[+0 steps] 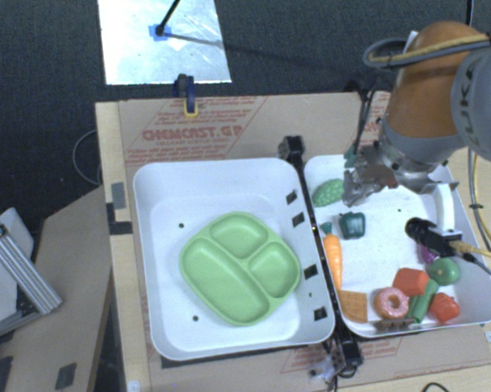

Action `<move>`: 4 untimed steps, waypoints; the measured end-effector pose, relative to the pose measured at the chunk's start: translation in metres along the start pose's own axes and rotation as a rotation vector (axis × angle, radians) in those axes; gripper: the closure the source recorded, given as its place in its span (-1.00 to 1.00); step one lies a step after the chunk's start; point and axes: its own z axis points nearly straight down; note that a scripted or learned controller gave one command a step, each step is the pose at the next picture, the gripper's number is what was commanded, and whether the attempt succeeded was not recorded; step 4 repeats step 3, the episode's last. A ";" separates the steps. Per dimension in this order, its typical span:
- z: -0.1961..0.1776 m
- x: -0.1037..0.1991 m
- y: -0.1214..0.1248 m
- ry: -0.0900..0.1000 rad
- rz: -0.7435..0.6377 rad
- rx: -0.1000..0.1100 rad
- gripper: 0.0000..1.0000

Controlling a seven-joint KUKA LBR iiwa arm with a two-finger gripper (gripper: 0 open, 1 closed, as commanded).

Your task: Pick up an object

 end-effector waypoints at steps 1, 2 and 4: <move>0.005 0.054 0.004 0.000 0.001 0.001 1.00; 0.019 0.112 -0.018 0.000 0.001 0.003 1.00; 0.015 0.103 -0.023 -0.002 0.009 0.002 1.00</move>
